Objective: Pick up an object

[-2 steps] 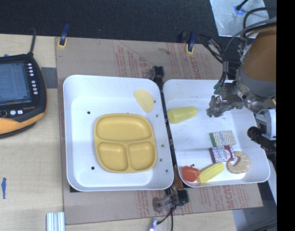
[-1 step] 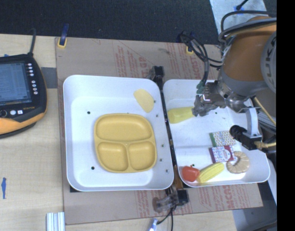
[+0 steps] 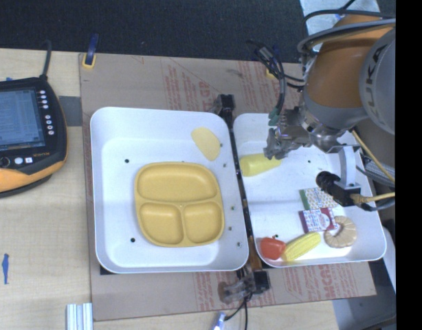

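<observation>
Hovering in the right bin (image 3: 376, 253), the gripper (image 3: 275, 150) sits touching a yellow object (image 3: 258, 164) near the bin's left wall; whether it is clamped cannot be told

Divided tray (image 3: 179, 203) in left bin (image 3: 108, 184), corn (image 3: 302, 245) beside tomato (image 3: 271, 247) in right bin (image 3: 266, 188) front, pendant (image 3: 22, 133) far left

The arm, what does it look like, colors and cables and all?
The arm is bulky and rounded, grey with a broad orange band above the wrist. Dark cables loop beside it and run toward the wrist. The gripper is small, dark grey metal.
</observation>
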Motion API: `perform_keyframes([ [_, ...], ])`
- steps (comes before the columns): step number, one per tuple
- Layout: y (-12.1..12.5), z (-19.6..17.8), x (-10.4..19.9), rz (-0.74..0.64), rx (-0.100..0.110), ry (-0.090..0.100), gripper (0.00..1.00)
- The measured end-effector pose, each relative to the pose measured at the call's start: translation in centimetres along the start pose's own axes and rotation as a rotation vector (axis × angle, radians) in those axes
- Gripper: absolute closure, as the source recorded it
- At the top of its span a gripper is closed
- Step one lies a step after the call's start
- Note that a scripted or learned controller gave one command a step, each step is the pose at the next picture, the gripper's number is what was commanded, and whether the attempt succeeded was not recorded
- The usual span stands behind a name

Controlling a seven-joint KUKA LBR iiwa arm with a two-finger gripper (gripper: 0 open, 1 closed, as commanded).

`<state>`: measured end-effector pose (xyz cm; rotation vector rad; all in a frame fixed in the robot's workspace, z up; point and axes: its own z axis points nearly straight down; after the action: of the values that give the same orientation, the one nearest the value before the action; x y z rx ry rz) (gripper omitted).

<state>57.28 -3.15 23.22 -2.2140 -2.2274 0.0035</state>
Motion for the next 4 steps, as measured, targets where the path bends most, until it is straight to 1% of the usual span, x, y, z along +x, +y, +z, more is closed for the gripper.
perform_keyframes([
  [1, 2.3, 4.2, 0.5, -0.002, 0.005, -0.001, 1.00],
  [2, 5.2, 8.8, -6.4, 0.006, 0.003, -0.002, 1.00],
  [3, -0.9, 9.9, -8.2, 0.003, 0.005, -0.001, 1.00],
  [4, 3.7, 3.8, -1.6, -0.002, -0.005, 0.003, 1.00],
])
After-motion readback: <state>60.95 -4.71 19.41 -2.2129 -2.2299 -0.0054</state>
